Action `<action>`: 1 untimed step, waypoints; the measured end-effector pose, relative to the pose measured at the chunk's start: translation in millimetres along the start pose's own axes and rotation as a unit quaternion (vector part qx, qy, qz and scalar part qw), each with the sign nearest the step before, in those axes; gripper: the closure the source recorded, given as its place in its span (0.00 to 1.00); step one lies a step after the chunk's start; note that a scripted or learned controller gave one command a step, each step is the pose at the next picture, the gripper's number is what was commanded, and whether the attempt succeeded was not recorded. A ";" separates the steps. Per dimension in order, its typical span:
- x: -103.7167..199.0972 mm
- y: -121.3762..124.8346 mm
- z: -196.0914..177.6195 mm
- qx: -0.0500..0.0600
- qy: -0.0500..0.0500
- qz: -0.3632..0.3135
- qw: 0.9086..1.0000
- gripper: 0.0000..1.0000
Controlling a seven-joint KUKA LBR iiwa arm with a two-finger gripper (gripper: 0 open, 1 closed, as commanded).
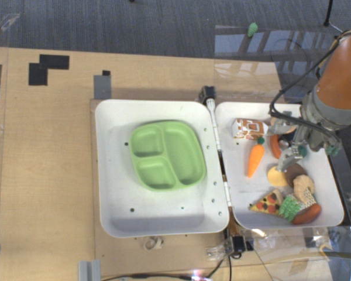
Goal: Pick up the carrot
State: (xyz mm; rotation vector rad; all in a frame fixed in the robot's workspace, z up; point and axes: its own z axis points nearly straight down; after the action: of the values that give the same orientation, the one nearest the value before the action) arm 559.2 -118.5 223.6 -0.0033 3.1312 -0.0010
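The orange carrot (255, 159) with a green top lies in the right bin (241, 211), near its left-centre, pointing toward the front. My gripper (290, 156) hangs over the same bin, just right of the carrot and apart from it. It is above a yellow piece (274, 177) and a brown piece (294, 171). Nothing shows in its grasp.
The right bin also holds a brown-and-white carton (248, 128), a red sausage (275, 146), a pizza slice (267, 204), a green toy (289, 206), a tan biscuit (303, 185) and a red piece (307, 214). A green divided plate (165, 155) sits in the left bin (114, 215).
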 end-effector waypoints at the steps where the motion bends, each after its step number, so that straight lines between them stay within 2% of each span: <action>1: 3.9 2.9 132.7 0.001 -0.006 0.034 0.999 0.00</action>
State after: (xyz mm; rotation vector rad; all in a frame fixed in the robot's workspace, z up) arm 556.6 -115.6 90.9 0.1040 3.1177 -0.0026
